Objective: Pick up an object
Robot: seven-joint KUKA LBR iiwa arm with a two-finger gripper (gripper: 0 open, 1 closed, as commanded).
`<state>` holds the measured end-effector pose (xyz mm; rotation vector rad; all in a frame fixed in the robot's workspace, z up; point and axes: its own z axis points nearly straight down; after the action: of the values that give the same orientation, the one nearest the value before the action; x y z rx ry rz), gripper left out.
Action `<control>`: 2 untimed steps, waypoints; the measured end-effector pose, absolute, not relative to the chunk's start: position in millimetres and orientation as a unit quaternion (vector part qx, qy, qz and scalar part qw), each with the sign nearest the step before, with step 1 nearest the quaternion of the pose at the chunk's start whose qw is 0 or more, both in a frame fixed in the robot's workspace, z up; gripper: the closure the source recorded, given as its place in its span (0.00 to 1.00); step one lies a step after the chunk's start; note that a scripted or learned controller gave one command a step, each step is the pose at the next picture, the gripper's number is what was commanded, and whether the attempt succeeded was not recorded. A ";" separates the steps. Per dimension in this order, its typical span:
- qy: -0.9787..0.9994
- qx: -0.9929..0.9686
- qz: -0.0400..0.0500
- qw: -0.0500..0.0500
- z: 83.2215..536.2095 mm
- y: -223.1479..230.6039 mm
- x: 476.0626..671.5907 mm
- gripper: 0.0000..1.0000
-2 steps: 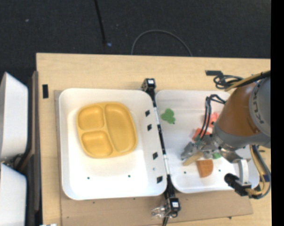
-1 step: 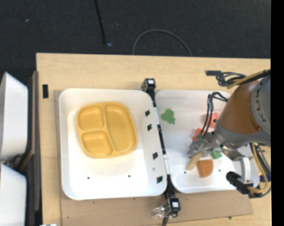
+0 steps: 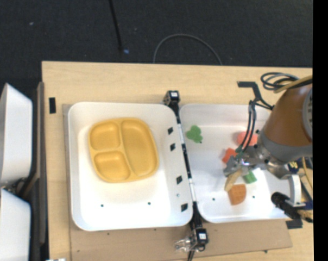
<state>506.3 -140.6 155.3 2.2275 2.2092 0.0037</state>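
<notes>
Left bin (image 3: 77,200): yellow divided tray (image 3: 123,149), untouched. Right bin (image 3: 218,213): green piece (image 3: 194,134) near divider, then gripper (image 3: 238,166) low over cluster of red piece (image 3: 228,156), tan piece (image 3: 233,180), orange chunk (image 3: 237,194). Grip state, honestly can't tell. Nothing lifted yet, pick not done.

A yellow divided plate (image 3: 123,149) lay in the left bin (image 3: 77,200). In the right bin (image 3: 213,211), the tool (image 3: 237,167) hung low among an orange piece (image 3: 237,194), a red piece (image 3: 229,155) and a small green block (image 3: 250,176); a green piece (image 3: 194,134) lay apart.
</notes>
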 end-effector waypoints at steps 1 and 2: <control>0.708 0.706 0.002 0.004 207.2 -142.0 508.4 1.00; 0.710 0.704 0.001 0.000 203.6 -92.5 516.3 1.00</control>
<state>516.3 -92.5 203.6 2.2130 2.2295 0.0037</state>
